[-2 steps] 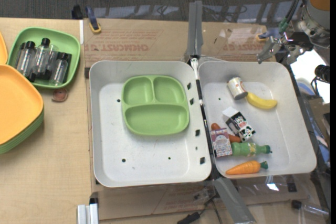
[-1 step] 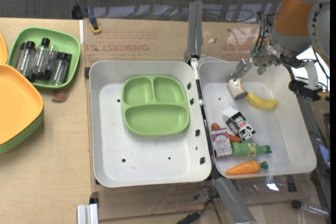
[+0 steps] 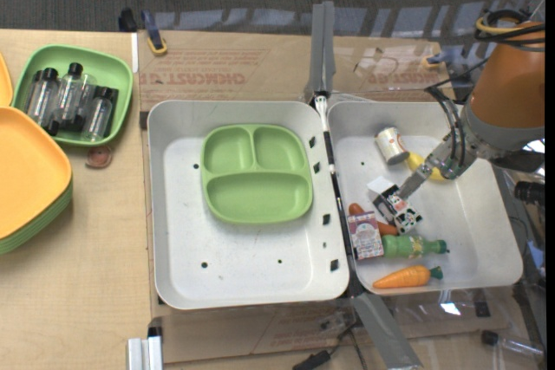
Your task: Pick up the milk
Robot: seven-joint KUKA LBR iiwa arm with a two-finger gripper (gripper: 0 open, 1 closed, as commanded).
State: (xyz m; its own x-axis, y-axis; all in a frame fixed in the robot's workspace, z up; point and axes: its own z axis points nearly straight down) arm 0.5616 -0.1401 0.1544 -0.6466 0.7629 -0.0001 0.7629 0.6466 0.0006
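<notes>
The milk (image 3: 395,208) is a small white carton with black patches, lying tilted in the middle of the right bin (image 3: 486,264). My gripper (image 3: 401,191) slants down from the orange-banded arm at the right, and its tip rests right at the carton's upper end. From this height I cannot make out whether the carton is gripped or merely touched.
Around the milk lie a pink carton (image 3: 365,236), a green bottle (image 3: 414,247), a carrot (image 3: 402,276), a small orange-red item (image 3: 385,228), a white-and-gold can (image 3: 390,144) and a yellow piece (image 3: 416,160). The left bin (image 3: 173,264) holds a green divided plate (image 3: 257,173).
</notes>
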